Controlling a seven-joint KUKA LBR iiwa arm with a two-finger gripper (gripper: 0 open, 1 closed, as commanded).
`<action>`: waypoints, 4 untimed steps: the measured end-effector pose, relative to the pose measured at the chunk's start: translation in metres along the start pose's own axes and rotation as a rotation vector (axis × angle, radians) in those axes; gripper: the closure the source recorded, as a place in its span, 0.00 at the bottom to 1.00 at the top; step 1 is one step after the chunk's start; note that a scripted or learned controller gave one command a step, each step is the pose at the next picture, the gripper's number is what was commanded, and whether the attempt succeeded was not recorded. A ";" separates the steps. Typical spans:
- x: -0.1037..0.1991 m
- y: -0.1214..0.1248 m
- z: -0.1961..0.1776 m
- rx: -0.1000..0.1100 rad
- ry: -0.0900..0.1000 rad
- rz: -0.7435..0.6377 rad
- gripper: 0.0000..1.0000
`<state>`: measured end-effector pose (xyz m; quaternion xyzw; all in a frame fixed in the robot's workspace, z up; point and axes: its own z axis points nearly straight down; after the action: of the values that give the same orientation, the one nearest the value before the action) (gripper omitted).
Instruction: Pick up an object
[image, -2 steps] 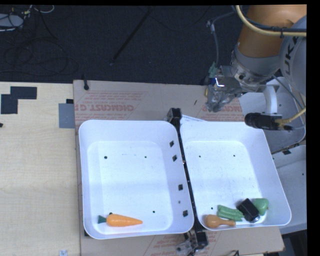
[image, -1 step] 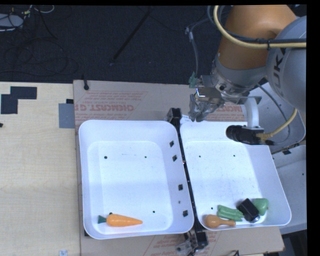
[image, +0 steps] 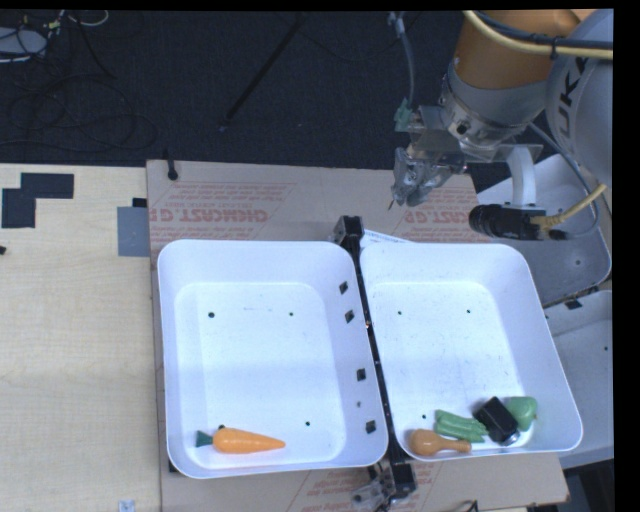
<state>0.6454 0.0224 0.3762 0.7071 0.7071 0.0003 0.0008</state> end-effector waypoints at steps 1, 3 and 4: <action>0.075 -0.055 0.018 0.009 0.002 -0.007 1.00; 0.028 -0.018 -0.017 0.002 -0.002 0.002 1.00; 0.107 -0.067 -0.021 0.007 0.002 -0.008 1.00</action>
<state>0.5784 0.1295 0.3971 0.7043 0.7099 -0.0013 -0.0024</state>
